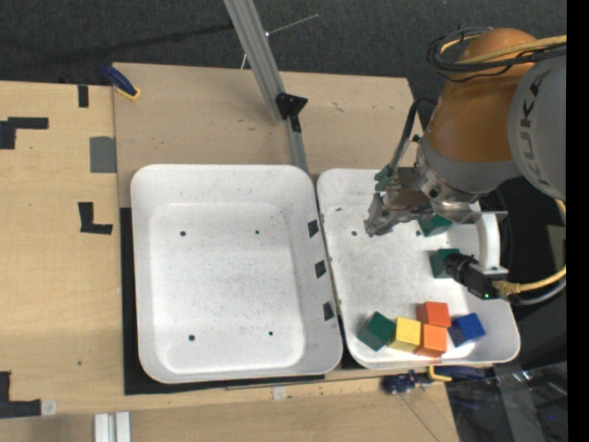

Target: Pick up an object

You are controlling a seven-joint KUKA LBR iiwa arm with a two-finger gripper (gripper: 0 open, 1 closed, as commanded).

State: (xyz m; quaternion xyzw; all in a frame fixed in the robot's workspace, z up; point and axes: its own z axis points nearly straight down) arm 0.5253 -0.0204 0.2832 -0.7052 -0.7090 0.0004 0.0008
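My gripper [378,221] hangs over the upper left part of the right bin [368,279], under the grey wrist and its orange band. No block shows beneath it. A teal block [436,222] lies just to its right, partly hidden by the wrist, and a second teal block [445,261] sits lower right. Along the bin's near edge cluster a green block [375,330], a yellow block [407,332], two orange blocks [434,315] [431,340] and a blue block [467,328].
The left bin [230,274] stands beside the right one on the wooden bench. A slanted metal pole [267,58] runs down to the gap between the bins. A cable and white bracket [488,247] hang off the wrist over the right bin's right side.
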